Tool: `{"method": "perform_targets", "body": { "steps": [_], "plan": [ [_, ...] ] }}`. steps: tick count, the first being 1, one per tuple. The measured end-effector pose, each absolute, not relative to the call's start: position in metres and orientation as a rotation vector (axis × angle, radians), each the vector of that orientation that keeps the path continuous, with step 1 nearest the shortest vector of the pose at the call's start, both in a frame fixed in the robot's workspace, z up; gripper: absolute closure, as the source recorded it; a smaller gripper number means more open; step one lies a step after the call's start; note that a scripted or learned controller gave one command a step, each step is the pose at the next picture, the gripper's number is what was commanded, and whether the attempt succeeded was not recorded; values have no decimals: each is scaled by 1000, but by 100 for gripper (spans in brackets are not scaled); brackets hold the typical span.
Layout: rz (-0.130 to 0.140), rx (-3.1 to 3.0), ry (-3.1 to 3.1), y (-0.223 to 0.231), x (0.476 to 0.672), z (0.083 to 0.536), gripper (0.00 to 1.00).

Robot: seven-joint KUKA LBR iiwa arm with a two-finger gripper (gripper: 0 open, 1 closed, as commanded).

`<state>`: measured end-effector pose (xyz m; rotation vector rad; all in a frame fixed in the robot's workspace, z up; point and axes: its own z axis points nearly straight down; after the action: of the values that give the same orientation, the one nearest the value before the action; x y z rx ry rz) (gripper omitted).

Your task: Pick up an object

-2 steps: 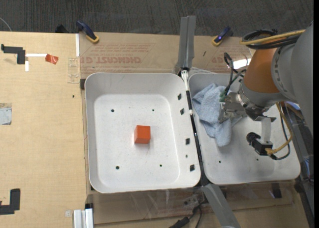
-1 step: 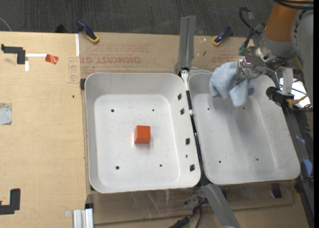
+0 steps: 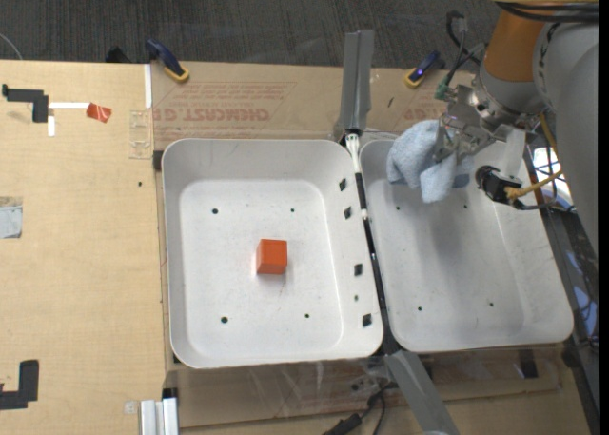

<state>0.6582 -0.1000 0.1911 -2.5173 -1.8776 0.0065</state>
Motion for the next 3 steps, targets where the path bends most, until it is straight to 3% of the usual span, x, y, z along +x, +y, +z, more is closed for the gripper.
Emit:
{"method": "perform_targets", "body": {
  "steps": [2,3],
  "plan": [
    [20,-2511,-1885,-100,657,206,100],
    [20,-2511,-1885,-100,658,206,0]
  ]
}}
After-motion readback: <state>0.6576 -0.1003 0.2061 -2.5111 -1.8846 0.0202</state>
